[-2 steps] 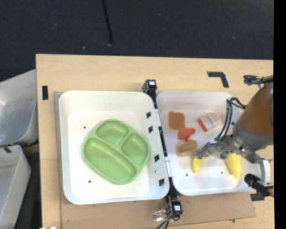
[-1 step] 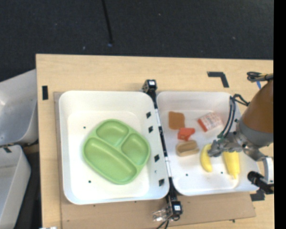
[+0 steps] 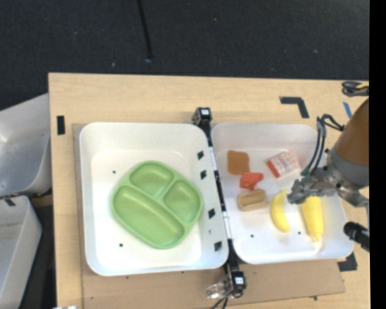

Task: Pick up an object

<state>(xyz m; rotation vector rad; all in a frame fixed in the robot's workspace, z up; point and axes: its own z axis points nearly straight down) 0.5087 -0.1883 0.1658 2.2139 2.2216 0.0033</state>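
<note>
The right bin [image 3: 264, 253] holds several small items. Among them are a brown square [image 3: 238, 161], a red piece [image 3: 251, 180], a tan bun-like piece [image 3: 251, 200] and a red and white packet [image 3: 282, 164]. A yellow banana [image 3: 280, 212] and a longer yellow piece [image 3: 313, 217] lie side by side near the bin's right end. My gripper [image 3: 303, 192] hangs low over the bin, just above the gap between the tops of these two yellow items. The grey arm with its orange band [image 3: 354, 140] comes in from the right.
The left bin [image 3: 93, 237] holds a green divided plate [image 3: 157, 203]. A black-clipped divider [image 3: 213, 192] runs between the two bins. The wooden bench [image 3: 128, 98] surrounds them, with cables near the arm at the right.
</note>
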